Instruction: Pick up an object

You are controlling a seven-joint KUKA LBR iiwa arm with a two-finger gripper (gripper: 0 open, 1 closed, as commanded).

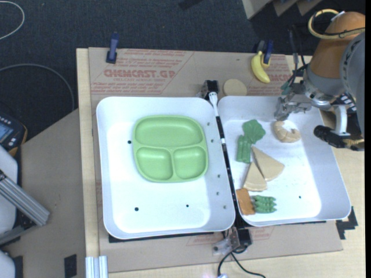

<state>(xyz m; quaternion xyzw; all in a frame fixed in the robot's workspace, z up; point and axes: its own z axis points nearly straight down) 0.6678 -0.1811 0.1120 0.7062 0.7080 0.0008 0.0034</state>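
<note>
Your cardboard-topped bench point(145, 68) on dark carpet point(58, 16); gripper point(288, 110) poised above the bread roll point(287, 133), finger state indiscernible.

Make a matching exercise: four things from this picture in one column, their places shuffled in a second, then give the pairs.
Things:
1. green divided tray
2. banana
3. pincer
4. tan wedge

Places:
A. on the board behind the right bin
B. over the right bin's far edge, above a beige lump
C. in the left bin
D. middle of the right bin

Pairs: 1-C, 2-A, 3-B, 4-D
</note>
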